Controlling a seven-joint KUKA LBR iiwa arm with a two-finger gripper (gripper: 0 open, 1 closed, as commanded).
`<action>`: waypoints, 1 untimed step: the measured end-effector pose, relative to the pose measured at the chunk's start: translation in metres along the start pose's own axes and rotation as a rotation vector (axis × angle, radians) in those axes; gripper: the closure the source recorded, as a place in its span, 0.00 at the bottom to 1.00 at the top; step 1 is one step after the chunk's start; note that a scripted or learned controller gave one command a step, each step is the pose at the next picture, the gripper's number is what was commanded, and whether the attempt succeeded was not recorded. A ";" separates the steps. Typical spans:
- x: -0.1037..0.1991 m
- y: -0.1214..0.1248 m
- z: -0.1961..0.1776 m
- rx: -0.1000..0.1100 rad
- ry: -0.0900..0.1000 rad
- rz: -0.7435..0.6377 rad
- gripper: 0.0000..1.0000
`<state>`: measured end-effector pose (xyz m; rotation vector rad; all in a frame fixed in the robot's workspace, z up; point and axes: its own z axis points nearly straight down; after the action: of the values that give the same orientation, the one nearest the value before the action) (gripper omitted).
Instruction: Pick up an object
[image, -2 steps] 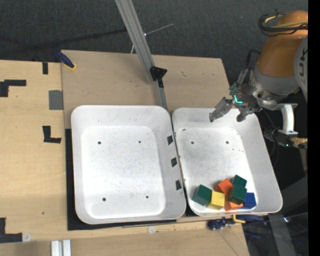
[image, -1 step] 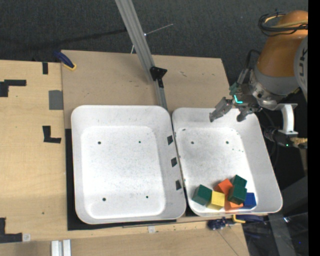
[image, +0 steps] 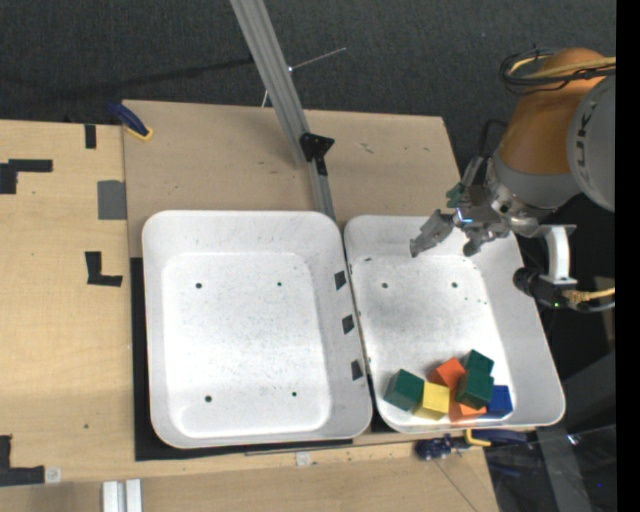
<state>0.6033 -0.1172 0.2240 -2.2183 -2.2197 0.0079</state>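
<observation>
Several small blocks lie clustered in the near corner of the right bin (image: 400, 320): a green block (image: 405, 388), a yellow block (image: 435, 399), an orange block (image: 451, 373), a dark green block (image: 478, 372) and a blue block (image: 499, 399). My gripper (image: 450, 240) hangs over the far end of the right bin, well away from the blocks. Its two fingers are spread apart and open, with nothing between them.
The left bin (image: 240, 330) lies beside the right one. A slanted metal pole (image: 285, 90) crosses the bench behind the bins. Black tape marks and a blue-yellow clip (image: 130, 118) sit on the wooden bench at left.
</observation>
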 end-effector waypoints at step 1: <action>0.000 -0.001 0.065 0.003 0.001 0.000 0.00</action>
<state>0.6017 -0.1175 0.1588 -2.2162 -2.2180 0.0097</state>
